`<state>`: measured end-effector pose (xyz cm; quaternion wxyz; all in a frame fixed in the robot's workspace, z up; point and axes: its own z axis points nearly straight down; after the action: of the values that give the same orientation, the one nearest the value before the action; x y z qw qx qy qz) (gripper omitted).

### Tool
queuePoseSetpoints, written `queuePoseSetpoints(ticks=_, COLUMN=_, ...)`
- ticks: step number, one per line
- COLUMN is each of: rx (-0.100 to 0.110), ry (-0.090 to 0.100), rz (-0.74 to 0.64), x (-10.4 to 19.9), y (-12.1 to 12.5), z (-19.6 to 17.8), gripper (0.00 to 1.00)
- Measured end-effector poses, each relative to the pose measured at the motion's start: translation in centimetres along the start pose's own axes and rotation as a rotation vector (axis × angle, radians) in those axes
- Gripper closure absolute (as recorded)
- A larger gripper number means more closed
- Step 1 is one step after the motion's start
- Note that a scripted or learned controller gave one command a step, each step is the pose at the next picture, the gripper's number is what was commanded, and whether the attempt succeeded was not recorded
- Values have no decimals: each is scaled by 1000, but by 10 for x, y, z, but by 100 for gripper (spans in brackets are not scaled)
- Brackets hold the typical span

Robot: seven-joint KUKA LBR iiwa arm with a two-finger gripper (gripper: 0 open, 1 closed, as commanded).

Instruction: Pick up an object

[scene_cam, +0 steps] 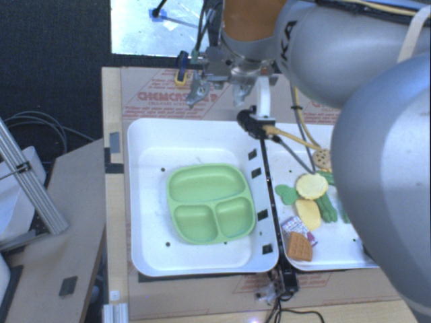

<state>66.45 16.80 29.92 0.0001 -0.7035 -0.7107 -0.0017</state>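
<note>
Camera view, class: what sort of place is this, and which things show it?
Probably a robotics lab bench for grasping trials: a grey arm reaches over two white bins, with a green divided tray and toy food pieces.

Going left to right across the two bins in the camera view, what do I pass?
Left bin wall → green divided tray → black clips on the divider → green leafy toy → yellow toy pieces → grey arm.
</note>
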Motion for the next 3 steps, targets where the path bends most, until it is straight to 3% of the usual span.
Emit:
queuePoseSetpoints(ticks=1, rx=26, ry=-5, rz=1, x=35, y=-121, z=161, gripper=0)
queuePoseSetpoints(ticks=2, rx=-10, ry=5, rz=1, x=71, y=-131, z=19, gripper=0)
queuePoseSetpoints(ticks=3, rx=15, ry=-8, rz=14, x=16, y=-162, z=137, gripper=0)
